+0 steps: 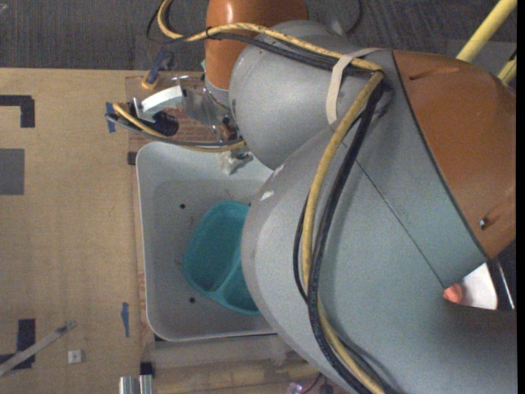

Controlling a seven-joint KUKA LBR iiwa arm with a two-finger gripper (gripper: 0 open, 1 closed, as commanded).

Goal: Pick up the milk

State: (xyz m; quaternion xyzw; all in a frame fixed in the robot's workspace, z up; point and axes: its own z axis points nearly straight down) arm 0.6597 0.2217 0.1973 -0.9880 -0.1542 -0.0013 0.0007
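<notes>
Closest to the camera, a bulky grey arm (369, 220), covering most of the right and centre, with a yellow cable (310, 220) and a black one running along it. Further along, toward the top, an orange band (246, 11) above the wrist, then the gripper (193, 117) amid loops of wire, poised over the upper rim of a white bin (160, 245). Cannot tell whether the gripper is spread or pressed together, nor whether anything sits in it. Below, inside the bin, a teal bowl (215, 257) lying against the floor of the bin, partly covered by the arm. Cannot tell where the milk is; probably hidden beneath the arm or the wrist. Beyond the bin, to the left, a pale wooden worktop (66, 220) with black tape marks (20, 109); at the top, dark floor (82, 15). Judged as the reaching step, with nothing confirmed as grasped. Next move likely calls for lining up over the milk, clear of the bowl and the bin wall, then lowering and closing firmly on it.
</notes>
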